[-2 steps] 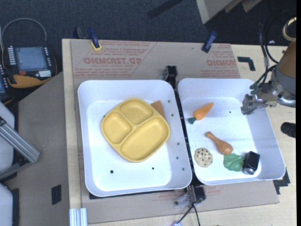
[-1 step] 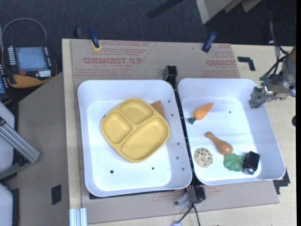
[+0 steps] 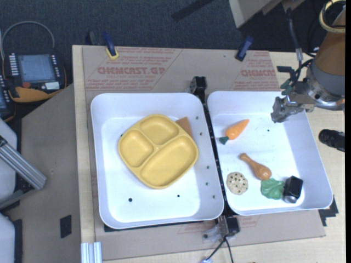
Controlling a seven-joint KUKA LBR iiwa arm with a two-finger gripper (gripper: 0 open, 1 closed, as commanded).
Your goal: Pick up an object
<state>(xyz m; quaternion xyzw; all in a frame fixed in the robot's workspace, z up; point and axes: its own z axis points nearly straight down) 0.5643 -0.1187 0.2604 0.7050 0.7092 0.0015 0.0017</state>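
The left bin (image 3: 104, 147) holds a yellow divided plate (image 3: 158, 150), lying flat near its middle, with a brownish piece (image 3: 184, 124) poking out from under its far right edge; what that piece is cannot be told from here.

The right bin (image 3: 312, 163) holds the small things. A toy carrot (image 3: 237, 130) lies toward the far left, tip pointing left. Nearer and to the right is a drumstick (image 3: 255, 166), lying at a slant. Just near of it sits a round cookie (image 3: 237, 183), and to its right a green leafy piece (image 3: 271, 189) touches a small black object (image 3: 293, 189) by the near right wall.

The gripper (image 3: 279, 113) hangs over the far right part of this bin, well apart from every toy. Whether it is spread or pressed together I cannot tell; it looks dark and small at this angle.

The carrot seems the closest pick. It looks like light, stiff moulded plastic, probably smooth and apt to slip, and it tapers, so a hold across its thicker orange middle should serve better than one near the tip.
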